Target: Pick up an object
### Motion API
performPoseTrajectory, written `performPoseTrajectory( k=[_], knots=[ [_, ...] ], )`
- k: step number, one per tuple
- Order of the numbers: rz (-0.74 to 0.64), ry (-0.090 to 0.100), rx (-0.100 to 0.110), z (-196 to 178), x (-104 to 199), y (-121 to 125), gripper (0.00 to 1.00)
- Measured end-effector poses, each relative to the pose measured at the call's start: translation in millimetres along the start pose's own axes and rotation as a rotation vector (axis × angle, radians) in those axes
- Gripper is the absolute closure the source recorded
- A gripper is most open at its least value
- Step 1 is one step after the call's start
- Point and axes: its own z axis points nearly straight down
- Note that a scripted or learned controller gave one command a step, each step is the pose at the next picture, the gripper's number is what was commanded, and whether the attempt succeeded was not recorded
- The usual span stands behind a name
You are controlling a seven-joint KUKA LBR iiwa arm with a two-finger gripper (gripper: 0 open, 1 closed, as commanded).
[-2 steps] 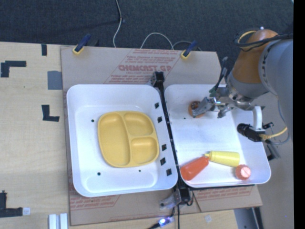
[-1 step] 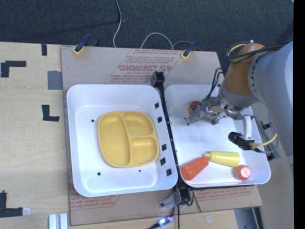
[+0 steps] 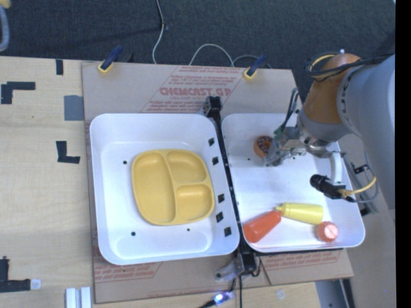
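In the right bin (image 3: 257, 185) a small round orange-brown object (image 3: 262, 145) lies near the far wall. My gripper (image 3: 276, 154) hangs low just to the right of it, close to or touching it. A yellow bottle (image 3: 300, 212) with a red cap, a red-orange carrot-shaped piece (image 3: 262, 226) and a small pink-orange round object (image 3: 327, 231) lie along the near side of the same bin. Nothing shows clearly between the gripper's tips.
The left bin (image 3: 109, 172) holds a yellow divided plate (image 3: 172, 186). A black divider (image 3: 220, 172) runs between the bins. The arm's grey body and orange band (image 3: 324, 101) cover the right bin's far right corner. Cables trail at the back.
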Motion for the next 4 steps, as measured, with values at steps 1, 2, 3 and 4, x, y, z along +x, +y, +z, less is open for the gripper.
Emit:
performPoseTrajectory(
  k=[1,2,3,4],
  knots=[
    [0.001,0.0,-0.006,-61,-3,8,1.0],
    [0.002,0.0,-0.006,-120,-4,0,1.0],
    [0.001,-0.001,-0.007,-178,-12,5,1.0],
    [0.002,0.001,-0.002,-186,-11,6,1.0]
  ],
)
